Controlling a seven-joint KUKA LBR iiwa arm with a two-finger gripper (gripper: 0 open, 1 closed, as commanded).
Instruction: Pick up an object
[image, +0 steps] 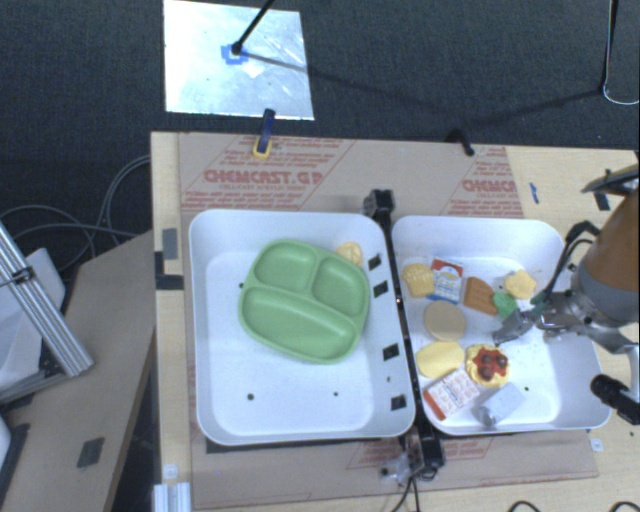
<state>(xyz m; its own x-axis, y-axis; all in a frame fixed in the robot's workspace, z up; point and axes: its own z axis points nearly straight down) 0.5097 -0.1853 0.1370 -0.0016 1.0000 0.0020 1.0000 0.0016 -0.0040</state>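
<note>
Gripper sits low in the right bin near the table's right edge, fingers apart, holding nothing. Just beside it lies a green object, unlifted.

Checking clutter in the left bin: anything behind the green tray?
A small yellow piece pokes out at the far right edge of the green tray. Its lower part is covered by the tray, so its full shape can't be told.
</note>
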